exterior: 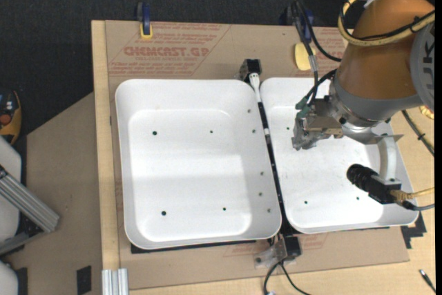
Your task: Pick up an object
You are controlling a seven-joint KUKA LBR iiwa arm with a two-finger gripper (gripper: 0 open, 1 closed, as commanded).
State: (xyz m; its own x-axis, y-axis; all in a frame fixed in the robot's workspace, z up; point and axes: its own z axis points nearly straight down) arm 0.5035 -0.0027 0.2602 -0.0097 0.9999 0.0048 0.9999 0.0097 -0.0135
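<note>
The grey robot arm with the orange band above its wrist point(380, 45) reaches in from the right and hangs its jaws low over the far left part of the shallow white plastic right bin point(324, 214). They are close to the wall this bin shares with the shallow white plastic left bin point(186, 169), and both bins sit side by side on the brown board-topped bench point(173, 45). The jaws point down at the bin floor, but the metal body above them and the shadow beneath obscure their tips, so I cannot tell whether they are apart, together, or clamped on anything. The bare bin floors carry a few small dark dots point(155, 134) that look like holes or marks rather than loose things. The object to be picked up, if one is in reach, therefore most likely lies directly under the jaws, hidden by them. Something small enough to hide there is probably light, so a modest squeeze should lift it. Whether it is stiff or soft, tough or fragile, cannot be judged from here. The bin floor looks smooth and glossy, so a small thing may skid away from a one-sided touch or slide toward the nearby wall. The safest hold, in my judgement, is across its narrowest width at the middle, with the jaws closing evenly from both sides.
</note>
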